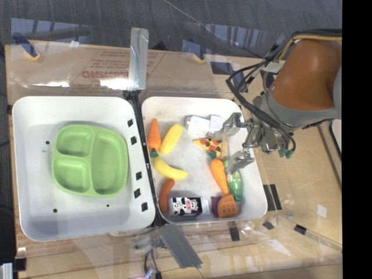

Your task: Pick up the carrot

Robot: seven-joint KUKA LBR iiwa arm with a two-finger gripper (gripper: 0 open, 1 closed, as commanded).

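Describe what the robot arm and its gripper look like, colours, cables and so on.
The arm is grey with a broad orange band above the wrist. Black cables loop loosely along its side toward the wrist. The gripper is bare silvery metal with two slim fingers, with small green-tipped fittings beside its body.

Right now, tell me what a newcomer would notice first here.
The bright green divided plate lies alone in the left bin. The right bin is crowded with toy food: two carrots, one by the left wall, one near the right. The claw hovers open above that right-hand carrot, under the arm's orange band.
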